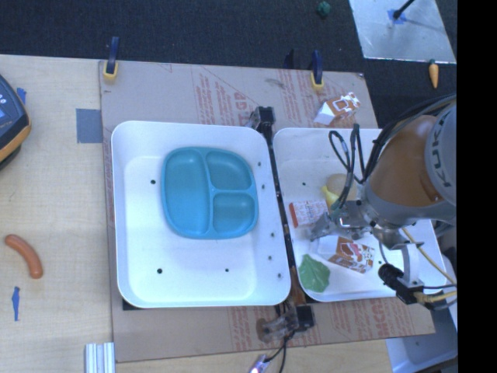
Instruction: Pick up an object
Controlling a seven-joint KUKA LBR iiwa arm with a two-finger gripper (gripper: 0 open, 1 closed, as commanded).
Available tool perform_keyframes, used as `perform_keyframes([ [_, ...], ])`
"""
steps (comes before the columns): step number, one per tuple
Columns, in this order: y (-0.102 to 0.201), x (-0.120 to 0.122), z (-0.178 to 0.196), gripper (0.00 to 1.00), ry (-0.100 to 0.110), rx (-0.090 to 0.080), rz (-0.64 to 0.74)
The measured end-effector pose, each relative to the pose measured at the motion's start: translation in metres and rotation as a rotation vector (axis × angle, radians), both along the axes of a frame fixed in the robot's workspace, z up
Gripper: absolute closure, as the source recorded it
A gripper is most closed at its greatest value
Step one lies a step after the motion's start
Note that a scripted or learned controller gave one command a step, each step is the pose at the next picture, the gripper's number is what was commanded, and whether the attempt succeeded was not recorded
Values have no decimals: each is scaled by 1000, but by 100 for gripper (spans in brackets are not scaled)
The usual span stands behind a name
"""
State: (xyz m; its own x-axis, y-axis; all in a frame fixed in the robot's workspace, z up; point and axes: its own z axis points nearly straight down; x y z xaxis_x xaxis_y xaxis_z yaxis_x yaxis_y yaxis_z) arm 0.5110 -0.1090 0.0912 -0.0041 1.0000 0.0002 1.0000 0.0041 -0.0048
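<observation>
The right bin holds a red-and-white packet, a second printed packet, a green leaf-like piece and a pale yellow object. My gripper hangs low over this bin, between the two packets and just above the green piece. The grey arm with its orange band reaches in from the right and hides the bin's right part. In the left bin lies a blue divided plate.
A small snack packet lies on the cardboard behind the right bin. A toy sausage rests on the bench at far left, and a dark device sits at the left edge. Clamps hold the cardboard's back edge.
</observation>
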Motion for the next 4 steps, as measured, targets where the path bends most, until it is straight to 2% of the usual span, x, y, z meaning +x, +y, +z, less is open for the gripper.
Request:
perform_keyframes([
  [1,5,56,1,0,-3,0,0],
  [2,-14,113,1,0,-3,0,1],
  [3,0,145,1,0,-2,1,0],
  [4,-26,145,1,0,-3,0,-2],
])
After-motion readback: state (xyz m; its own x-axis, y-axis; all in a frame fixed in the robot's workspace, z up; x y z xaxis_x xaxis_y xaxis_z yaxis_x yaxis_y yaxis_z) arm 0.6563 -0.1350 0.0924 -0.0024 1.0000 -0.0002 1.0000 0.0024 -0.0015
